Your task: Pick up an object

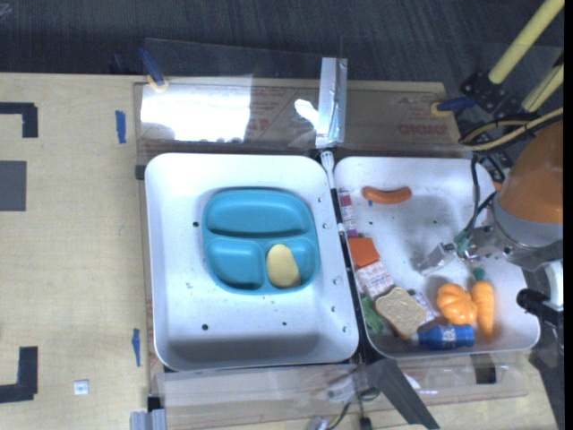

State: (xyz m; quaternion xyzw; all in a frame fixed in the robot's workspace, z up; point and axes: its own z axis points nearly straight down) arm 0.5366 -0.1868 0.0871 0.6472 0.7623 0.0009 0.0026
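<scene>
While reaching in from the right: arm (537, 195) over the right bin (430, 173)
Gripper (445, 256): low over the bin's bare middle, near the orange pumpkin-like toy (456, 302)
Finger state: cannot tell, too small and blurred
Held or touched: nothing seen between the fingers
Right bin contents: sausage (387, 194) at the back; carrot (483, 305), bread slice (402, 311), blue bottle (446, 335) near the front
Left bin (170, 267): teal divided tray (255, 236) with a yellow lemon-like piece (283, 265)

A blue plastic divided tray (258, 237) lies in the left white bin (170, 267), with a yellow egg-shaped object (283, 265) in its lower right compartment.
</scene>
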